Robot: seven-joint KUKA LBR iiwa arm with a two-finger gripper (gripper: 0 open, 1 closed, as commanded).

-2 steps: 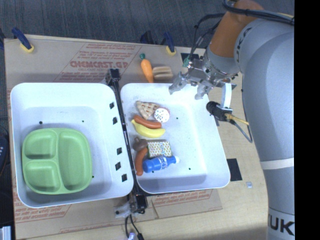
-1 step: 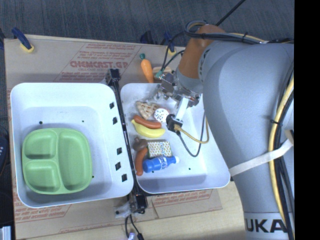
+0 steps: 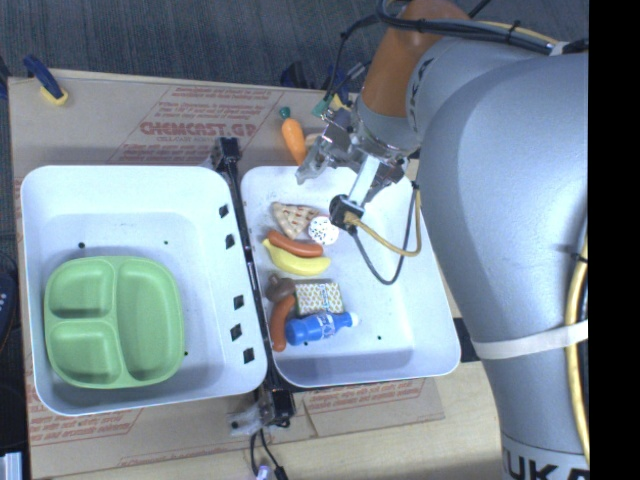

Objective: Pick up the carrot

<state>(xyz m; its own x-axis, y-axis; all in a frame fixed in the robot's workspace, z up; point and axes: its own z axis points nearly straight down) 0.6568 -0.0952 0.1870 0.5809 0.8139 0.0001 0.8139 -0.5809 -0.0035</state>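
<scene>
Dark grey carpet floor (image 3: 150,13) lies beyond the cardboard-covered bench (image 3: 150,118).

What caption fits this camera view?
Robot gripper hovers open near the carrot lying outside the right bin.

— Where's the carrot?
— I see the carrot (image 3: 292,140) on the cardboard, just outside the far rim of the right bin (image 3: 430,353).
— How does it lie?
— Flat, orange, green tip pointing away.

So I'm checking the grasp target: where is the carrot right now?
In the camera view the carrot lies outside the bins on the cardboard, just beyond the right bin's far-left corner, with the gripper close on its right.
</scene>
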